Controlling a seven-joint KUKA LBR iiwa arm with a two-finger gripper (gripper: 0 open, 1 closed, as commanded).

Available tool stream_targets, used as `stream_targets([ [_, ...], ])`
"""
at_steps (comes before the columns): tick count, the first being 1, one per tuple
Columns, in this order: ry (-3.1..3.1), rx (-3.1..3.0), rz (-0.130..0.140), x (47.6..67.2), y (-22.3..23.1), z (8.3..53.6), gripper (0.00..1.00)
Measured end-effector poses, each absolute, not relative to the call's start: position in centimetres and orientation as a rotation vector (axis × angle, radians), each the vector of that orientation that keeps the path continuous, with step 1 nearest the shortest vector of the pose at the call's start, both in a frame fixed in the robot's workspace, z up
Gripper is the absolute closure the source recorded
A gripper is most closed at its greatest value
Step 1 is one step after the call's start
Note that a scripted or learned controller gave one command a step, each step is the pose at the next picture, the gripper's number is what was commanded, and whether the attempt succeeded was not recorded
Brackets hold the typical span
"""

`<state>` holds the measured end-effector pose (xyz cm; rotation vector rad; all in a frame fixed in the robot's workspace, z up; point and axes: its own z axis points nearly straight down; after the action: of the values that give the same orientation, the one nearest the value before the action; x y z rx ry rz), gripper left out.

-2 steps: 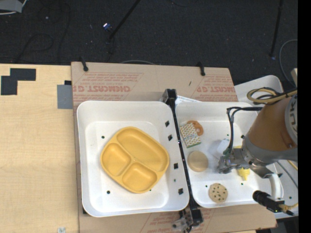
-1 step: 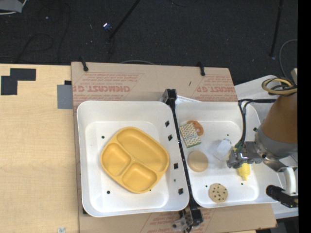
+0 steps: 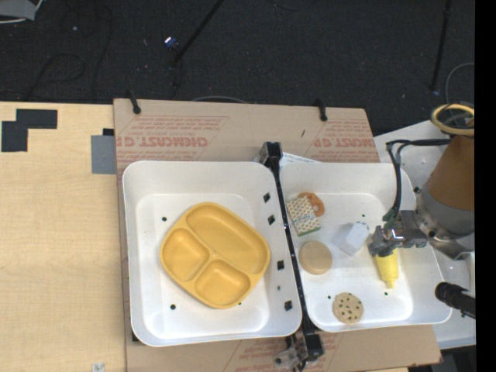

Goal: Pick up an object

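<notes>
Arm reaching into the right bin [image 3: 403,304] from the right.
We see the gripper [image 3: 385,242] low over a yellow object [image 3: 387,268], touching its upper end; we cannot tell how wide it stands or whether it grips. Nearby lie a tan disc [image 3: 316,257], a cookie [image 3: 348,308] and a patterned block [image 3: 304,216]; the left bin [image 3: 147,301] holds a yellow tray [image 3: 214,254].

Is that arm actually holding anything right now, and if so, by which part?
It cannot be told. The gripper sits right at the top end of the yellow object in the right bin, but the view does not show a clear hold.
</notes>
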<state>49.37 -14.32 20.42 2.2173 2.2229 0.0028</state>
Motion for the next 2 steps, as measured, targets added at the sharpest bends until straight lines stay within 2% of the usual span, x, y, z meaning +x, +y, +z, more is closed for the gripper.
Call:
stream_targets([
  [1, 2.222, 2.219, 0.001, 49.5, -14.4, 24.1, 1.0],
  [2, 2.229, 2.217, 0.0, 50.0, -8.7, 24.5, 1.0],
])
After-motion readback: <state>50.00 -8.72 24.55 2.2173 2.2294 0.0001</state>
